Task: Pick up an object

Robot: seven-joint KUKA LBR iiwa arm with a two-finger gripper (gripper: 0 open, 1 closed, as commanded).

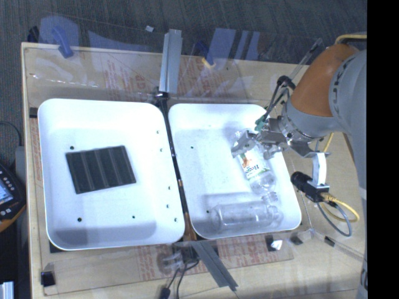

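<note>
The grey arm (349, 98), with its orange band showing above the wrist, reaches in from the right over the right white bin (199, 167). Its claw (260, 139) is low over the upper right part of that bin. Whether the claw is open or closed cannot be told, because the metal parts blur into the clear plastic below them, and nothing can be seen gripped in it. Just under and in front of the claw lies a small clear plastic bottle (254, 170) with a white and orange label. It is on its side, slanting toward the bin's near right corner, and its upper end is at or touching the claw's tip. A larger clear bottle (240, 215), also on its side, lies along the near wall of the same bin, close to the small bottle's lower end. The left white bin (50, 114) holds a dark ribbed rectangular panel (101, 169) lying flat and slightly turned, left of the middle. Both bins sit side by side on the pale bench (324, 254).
</note>
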